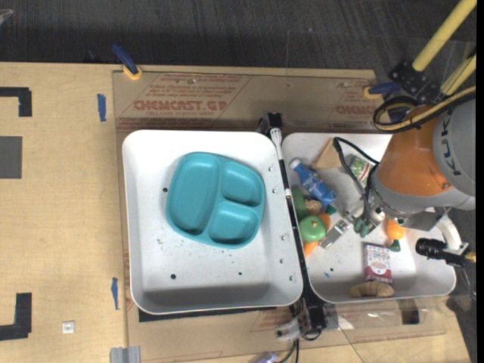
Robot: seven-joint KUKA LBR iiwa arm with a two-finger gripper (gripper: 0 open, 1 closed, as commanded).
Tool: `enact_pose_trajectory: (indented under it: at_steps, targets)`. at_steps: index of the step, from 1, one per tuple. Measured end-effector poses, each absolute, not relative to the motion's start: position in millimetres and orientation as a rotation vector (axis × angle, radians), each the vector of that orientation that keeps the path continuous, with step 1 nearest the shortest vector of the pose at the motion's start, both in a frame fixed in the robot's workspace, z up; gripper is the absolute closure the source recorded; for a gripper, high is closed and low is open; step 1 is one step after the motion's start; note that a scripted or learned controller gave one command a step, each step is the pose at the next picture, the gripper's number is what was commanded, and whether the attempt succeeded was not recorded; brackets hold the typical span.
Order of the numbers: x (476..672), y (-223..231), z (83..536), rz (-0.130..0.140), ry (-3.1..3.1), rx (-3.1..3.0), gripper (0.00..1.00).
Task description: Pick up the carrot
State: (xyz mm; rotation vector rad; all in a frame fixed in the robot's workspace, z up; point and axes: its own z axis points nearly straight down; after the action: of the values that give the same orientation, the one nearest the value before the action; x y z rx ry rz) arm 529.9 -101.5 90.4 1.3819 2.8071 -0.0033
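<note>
On the tan counter sit 2 shallow white bins. The left white bin holds a teal plastic 3-compartment plate. In the right white bin, the grey arm with its orange band reaches down, its end effector low among the clutter; whether it is spread or pressed together cannot be told. The small orange carrot lies just right of the end effector. Nearby lie a blue bottle, a green round fruit and a red-and-white packet.
</note>
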Motion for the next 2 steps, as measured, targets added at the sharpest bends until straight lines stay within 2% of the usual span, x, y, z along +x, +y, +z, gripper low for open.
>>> enact_pose_trajectory:
  at_steps: [1,2]
  targets:
    - [482.5,-159.8,90.1,-0.001,2.828,1.337,0.0]
    - [547.2,-101.8,91.2,-0.003,2.968,0.962,0.0]
